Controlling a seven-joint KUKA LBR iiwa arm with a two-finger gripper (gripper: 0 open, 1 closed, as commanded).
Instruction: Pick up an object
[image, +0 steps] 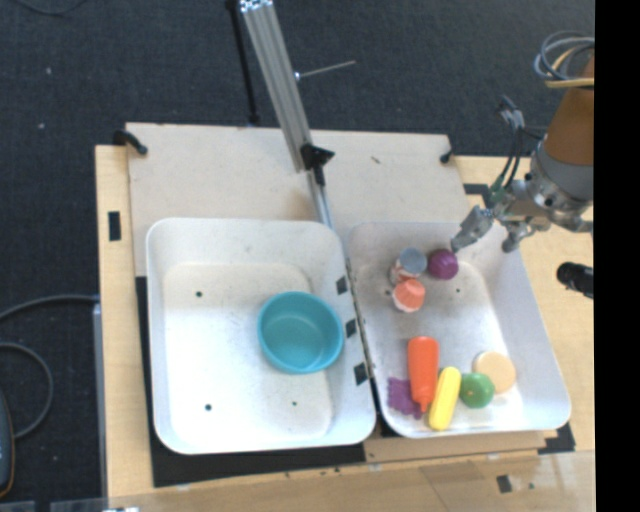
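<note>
The right bin (520, 310) holds several small items. A purple ball (443, 264) lies near its back, beside a grey and pink piece (408, 264) and an orange and white piece (408, 295). Toward the front lie an orange cylinder (423, 368), a yellow piece (444, 398), a green ball (476, 390), a tan round piece (496, 368) and a purple flat piece (402, 396). My gripper (493, 237) hangs over the bin's back right corner, open, with nothing between its fingers. Its left finger (468, 233) is just up and right of the purple ball.
The left bin (190, 300) holds a teal bowl (300, 332) near its right side. A slanted metal post (285, 90) rises behind the gap between the bins. Bare bench board (230, 170) lies behind both bins.
</note>
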